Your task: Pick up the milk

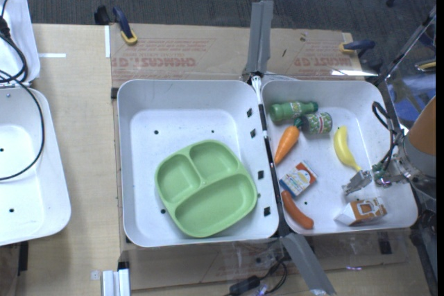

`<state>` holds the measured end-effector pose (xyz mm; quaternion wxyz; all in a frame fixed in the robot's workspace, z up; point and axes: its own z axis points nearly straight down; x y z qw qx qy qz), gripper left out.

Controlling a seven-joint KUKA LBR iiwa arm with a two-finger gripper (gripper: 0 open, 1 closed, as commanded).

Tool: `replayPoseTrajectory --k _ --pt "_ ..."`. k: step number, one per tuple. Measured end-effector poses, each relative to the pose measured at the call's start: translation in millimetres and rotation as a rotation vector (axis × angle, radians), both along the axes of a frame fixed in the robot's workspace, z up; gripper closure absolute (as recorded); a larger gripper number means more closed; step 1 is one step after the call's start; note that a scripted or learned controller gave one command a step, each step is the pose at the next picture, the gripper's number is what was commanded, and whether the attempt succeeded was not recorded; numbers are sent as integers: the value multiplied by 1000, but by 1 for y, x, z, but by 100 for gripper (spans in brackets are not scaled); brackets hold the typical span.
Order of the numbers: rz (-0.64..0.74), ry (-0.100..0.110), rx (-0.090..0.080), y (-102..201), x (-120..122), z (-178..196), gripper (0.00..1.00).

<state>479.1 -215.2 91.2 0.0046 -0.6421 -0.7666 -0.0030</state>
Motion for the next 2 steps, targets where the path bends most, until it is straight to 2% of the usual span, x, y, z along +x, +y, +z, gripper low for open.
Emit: replayPoseTrajectory --k 1,2 --pt "0 0 0 0 0 0 0" --pt "17 -2 -9 24 -2 0 0"
